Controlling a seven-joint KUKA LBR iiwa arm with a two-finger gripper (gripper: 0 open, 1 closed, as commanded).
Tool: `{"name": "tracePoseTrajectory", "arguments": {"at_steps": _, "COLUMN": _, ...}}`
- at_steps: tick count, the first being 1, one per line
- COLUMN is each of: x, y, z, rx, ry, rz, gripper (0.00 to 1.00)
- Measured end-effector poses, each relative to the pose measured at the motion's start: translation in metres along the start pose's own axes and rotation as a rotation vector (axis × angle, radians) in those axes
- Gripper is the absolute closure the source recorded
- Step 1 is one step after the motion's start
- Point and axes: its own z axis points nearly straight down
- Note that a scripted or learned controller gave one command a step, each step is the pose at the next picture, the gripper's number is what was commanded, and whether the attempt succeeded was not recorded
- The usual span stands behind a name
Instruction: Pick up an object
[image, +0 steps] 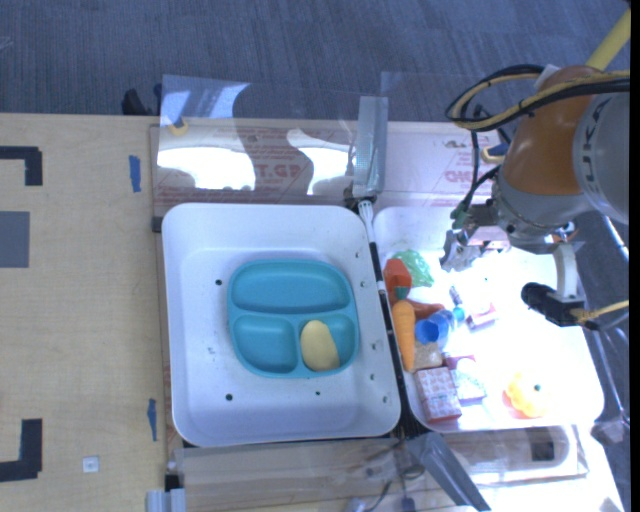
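Observation:
My gripper (456, 255) hangs over the back of the right bin (575, 345), above and to the right of a red and green toy vegetable (405, 270). Nothing shows between its fingers. An orange carrot (404, 333) lies along the bin's left wall. Next to it are a small blue item (436, 327), a pinkish-red box (438, 392), a small pink piece (481, 317) and a yellow toy (526, 396) at the front right.
The left bin (190, 330) holds a teal divided tray (290, 315) with a yellow oval object (319, 346) in its front right compartment. A clear panel and cardboard stand behind both bins.

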Motion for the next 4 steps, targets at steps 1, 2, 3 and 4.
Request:
{"name": "tracePoseTrajectory", "arguments": {"at_steps": 1, "x": -0.001, "y": -0.002, "z": 0.003, "rx": 0.006, "ry": -0.001, "rz": 0.001, "gripper": 0.0}}
{"name": "tracePoseTrajectory", "arguments": {"at_steps": 2, "x": -0.032, "y": -0.039, "z": 0.07, "rx": 0.016, "ry": 0.0, "rz": -0.022, "gripper": 0.0}}
{"name": "tracePoseTrajectory", "arguments": {"at_steps": 3, "x": -0.022, "y": -0.07, "z": 0.095, "rx": -0.009, "ry": -0.001, "rz": -0.051, "gripper": 0.0}}
{"name": "tracePoseTrajectory", "arguments": {"at_steps": 4, "x": -0.022, "y": -0.068, "z": 0.085, "rx": -0.014, "ry": -0.002, "rz": -0.048, "gripper": 1.0}}
